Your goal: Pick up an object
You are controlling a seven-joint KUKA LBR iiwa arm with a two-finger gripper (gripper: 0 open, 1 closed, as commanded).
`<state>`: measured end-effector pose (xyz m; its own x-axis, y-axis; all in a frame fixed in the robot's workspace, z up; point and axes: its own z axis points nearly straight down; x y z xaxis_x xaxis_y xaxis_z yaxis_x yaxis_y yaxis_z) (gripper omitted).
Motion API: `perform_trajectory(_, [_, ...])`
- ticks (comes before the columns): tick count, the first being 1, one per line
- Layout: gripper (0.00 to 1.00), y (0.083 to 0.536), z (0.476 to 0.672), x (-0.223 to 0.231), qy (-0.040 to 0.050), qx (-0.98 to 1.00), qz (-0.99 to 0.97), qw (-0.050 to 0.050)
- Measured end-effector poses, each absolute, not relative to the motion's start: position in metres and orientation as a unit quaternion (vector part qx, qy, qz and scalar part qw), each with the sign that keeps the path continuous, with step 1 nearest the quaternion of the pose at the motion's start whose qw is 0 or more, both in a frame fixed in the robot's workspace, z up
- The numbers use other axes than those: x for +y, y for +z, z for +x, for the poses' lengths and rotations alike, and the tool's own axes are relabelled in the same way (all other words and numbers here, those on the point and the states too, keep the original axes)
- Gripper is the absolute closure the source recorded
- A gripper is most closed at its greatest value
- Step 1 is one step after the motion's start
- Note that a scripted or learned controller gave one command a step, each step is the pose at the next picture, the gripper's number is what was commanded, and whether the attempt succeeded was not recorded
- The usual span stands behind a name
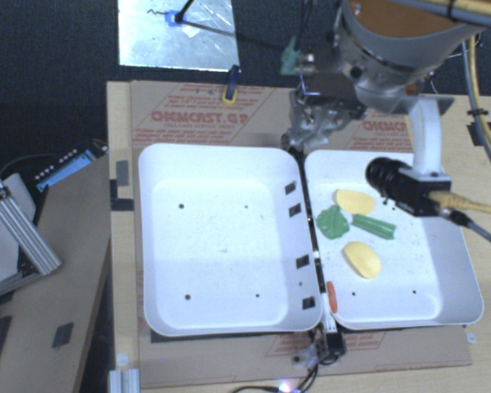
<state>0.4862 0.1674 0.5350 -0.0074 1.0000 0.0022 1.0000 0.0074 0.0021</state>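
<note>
Arm: the grey arm with its orange band (393, 11) comes in over the back right corner of the bench, above the far rim of the right bin.

End effector: the end effector (311, 129) hangs at the back of the bench, just over the far end of the seam where the two bins meet; whether it is released or clenched, I cannot tell, since the metal parts blur together there. Nothing can be made out in its grasp.

Black cylinder: a black cylinder (397, 182) on a white bracket (427, 142) reaches over the back part of the right bin, with a yellow cable (475, 210) running off toward the bench's right edge.

Right bin: the right bin (442, 301) holds all the loose things, grouped in its left half.

Upper yellow piece: a yellow piece (354, 201) lies nearest the end effector, toward the front and right of it, well apart.

Green leaf: a green leaf (332, 222) lies just beside that yellow piece, close to the seam.

Green stick: a green stick (374, 226) lies to the right of the leaf, tilted.

Lower yellow piece: a second yellow piece (362, 259) lies nearer the front, farthest of these from the end effector.

Orange bit: a small orange bit (331, 295) sits at the seam near the bench's front edge.

Left bin: the left bin (221, 236) lies beside the right one, rims touching.
</note>
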Motion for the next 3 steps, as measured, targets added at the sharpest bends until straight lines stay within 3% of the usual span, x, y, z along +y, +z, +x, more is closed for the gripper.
perform_trajectory(1, [1.00, 0.535, 0.486, 0.209, -0.0016, -0.710, -0.704, 0.000])
perform_trajectory(2, [1.00, 0.535, 0.487, 0.139, -0.0008, -0.705, -0.709, -0.001])
perform_trajectory(3, [1.00, 0.535, 0.486, 0.177, -0.0014, -0.709, -0.705, 0.000])
